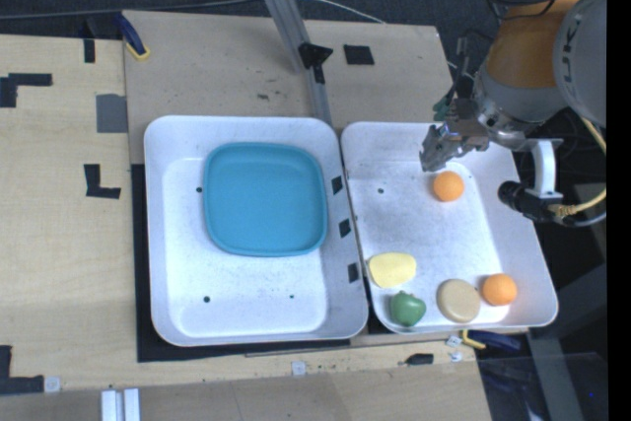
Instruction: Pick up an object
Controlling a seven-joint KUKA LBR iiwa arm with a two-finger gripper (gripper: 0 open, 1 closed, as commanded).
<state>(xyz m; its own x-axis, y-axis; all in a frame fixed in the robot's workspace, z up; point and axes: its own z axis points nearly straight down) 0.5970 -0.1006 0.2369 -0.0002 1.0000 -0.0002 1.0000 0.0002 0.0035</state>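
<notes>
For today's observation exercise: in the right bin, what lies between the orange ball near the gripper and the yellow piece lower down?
In the camera view, only bare speckled floor of the right bin separates the orange ball from the yellow piece.

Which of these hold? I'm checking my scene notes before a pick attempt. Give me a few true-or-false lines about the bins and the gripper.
1. A blue plate lies in the left bin. True.
2. The gripper hangs over the left bin. False: it is over the right bin, near its far end.
3. Two orange balls lie in the right bin. True: one just by the gripper, one at the near end.
4. The green object sits on the plate. False: it lies in the right bin, beside the yellow object.
</notes>
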